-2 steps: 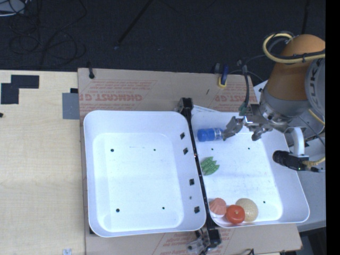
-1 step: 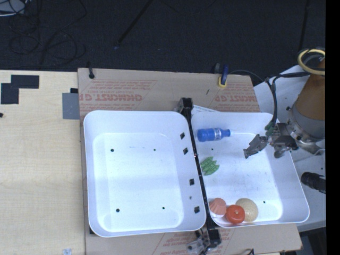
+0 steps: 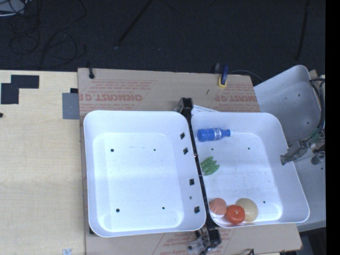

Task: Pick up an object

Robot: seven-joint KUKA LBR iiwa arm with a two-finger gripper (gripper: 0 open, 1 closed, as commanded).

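Fruit sits nearest us, in the right bin's (image 3: 289, 195) near corner: a red tomato (image 3: 235, 214) between a peach-coloured ball (image 3: 217, 206) and a pale round one (image 3: 248, 209), all three touching or nearly so. Farther in, by the black divider (image 3: 194, 163), we see a small green leaf (image 3: 210, 166) lying flat. Beyond it, near the far wall, a blue bottle (image 3: 213, 135) lies on its side, cap pointing right. The left bin (image 3: 95, 142) sits just beside. At the right edge, outside the bin, we see the gripper (image 3: 297, 154); we cannot tell how its jaws stand.
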